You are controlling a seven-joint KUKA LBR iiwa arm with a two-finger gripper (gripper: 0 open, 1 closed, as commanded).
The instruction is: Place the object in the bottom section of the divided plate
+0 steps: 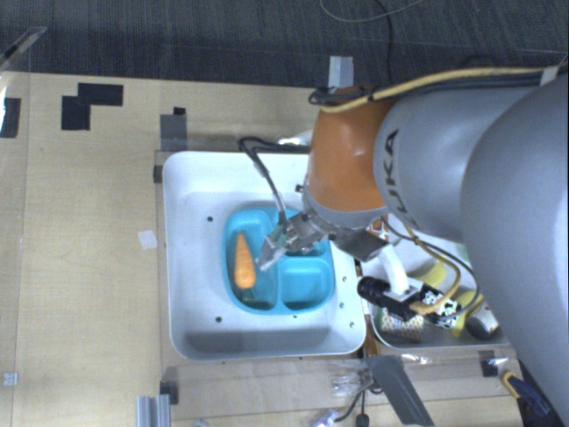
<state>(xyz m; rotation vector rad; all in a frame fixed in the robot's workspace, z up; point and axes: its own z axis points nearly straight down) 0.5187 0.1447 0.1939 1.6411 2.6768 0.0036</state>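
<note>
A blue divided plate (307,285) lies in the left white bin (194,265). An orange carrot-shaped object (244,263) rests lengthwise in the plate's left section. My gripper (274,249) hangs low over the middle of the plate, just right of the carrot and close to its upper half. The grey arm with its orange band reaches in from the right and hides the plate's upper right part. Nothing shows held in the gripper.
The right bin (391,336) holds several small things near its front: a yellow piece (436,277), a black-and-white spotted thing (430,302), a grey rounded thing (481,326). Bare white floor of the left bin surrounds the plate on the left and front.
</note>
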